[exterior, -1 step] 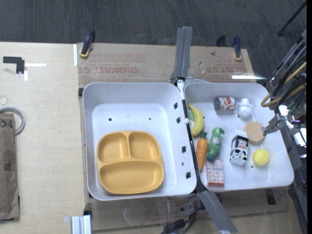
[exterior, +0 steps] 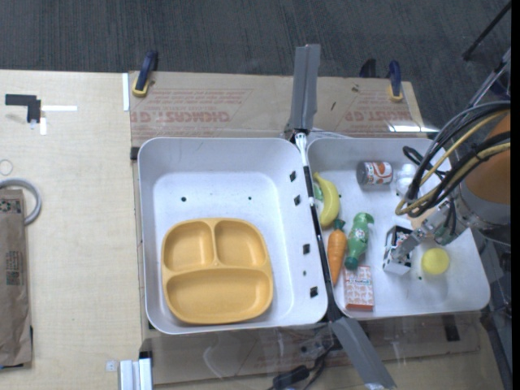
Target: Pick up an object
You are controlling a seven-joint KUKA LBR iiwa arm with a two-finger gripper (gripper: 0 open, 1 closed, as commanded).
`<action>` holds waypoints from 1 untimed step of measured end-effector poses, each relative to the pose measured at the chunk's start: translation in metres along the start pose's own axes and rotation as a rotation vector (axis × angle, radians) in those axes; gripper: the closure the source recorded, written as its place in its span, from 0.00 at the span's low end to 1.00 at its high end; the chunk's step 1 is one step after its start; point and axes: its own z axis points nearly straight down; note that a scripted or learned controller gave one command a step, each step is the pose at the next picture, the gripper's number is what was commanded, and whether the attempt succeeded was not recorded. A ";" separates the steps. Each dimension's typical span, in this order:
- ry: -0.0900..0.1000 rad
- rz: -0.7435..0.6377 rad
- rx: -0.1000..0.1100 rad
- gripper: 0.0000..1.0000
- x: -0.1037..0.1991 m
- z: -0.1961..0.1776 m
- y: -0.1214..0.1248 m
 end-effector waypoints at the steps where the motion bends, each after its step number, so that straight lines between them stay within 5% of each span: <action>1: 0.008 0.400 0.013 0.00 0.040 -0.032 0.053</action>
